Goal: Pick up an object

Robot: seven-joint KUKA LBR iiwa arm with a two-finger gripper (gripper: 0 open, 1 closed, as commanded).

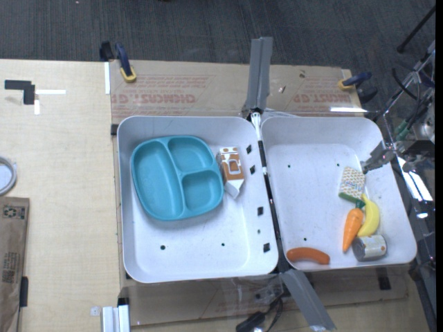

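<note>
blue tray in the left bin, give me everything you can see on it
The blue tray is a light blue divided plate, smooth and matte like plastic, with rounded corners and three compartments: one long one on its left side and two smaller ones on the right. All three look bare. It lies flat and right side up on the floor of the left bin, in the upper left part, turned slightly off square to the bin walls. A small orange and white box sits against its right edge, seemingly touching it.

Your hand [376,159] hovers at the right bin's [304,144] far-right rim; just below it lie a patterned sponge [351,182], banana [372,216] and carrot [352,228].
</note>
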